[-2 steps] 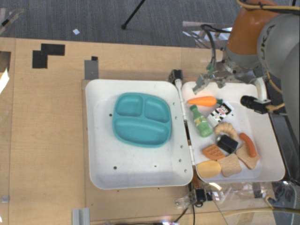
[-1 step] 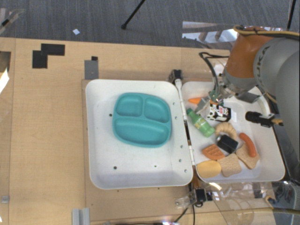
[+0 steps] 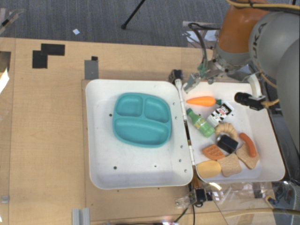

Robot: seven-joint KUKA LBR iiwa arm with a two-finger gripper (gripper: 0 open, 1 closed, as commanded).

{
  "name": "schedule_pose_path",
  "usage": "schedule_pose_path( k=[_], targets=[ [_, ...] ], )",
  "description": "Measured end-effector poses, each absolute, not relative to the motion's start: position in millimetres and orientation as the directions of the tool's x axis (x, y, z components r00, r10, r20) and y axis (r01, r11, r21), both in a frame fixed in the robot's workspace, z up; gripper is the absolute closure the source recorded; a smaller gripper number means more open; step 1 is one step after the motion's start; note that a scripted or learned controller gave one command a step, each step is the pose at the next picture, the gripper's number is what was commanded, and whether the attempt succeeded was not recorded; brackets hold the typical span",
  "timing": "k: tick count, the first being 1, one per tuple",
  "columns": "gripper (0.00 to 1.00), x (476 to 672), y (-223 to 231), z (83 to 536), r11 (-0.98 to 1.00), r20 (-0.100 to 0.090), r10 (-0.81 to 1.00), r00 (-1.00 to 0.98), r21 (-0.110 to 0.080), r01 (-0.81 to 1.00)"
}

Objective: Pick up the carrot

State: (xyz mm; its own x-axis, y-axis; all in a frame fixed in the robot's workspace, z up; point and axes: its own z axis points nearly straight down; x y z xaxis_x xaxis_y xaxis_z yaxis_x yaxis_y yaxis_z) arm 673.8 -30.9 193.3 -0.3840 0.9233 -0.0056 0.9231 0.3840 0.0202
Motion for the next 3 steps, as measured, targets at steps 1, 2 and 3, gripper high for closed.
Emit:
schedule_pose_path(
  k=[1, 2, 3],
  targets=[
    [0.0, 658.2, -91, 87, 0.594, -0.002, 0.805, -0.594, 0.002, 0.805],
    [1.0, 662.0, -88, 101, 0.596, -0.008, 0.803, -0.596, 0.012, 0.803],
    [1.0, 660.8, 18, 193, 0.594, -0.007, 0.804, -0.594, 0.019, 0.804]
  ],
)
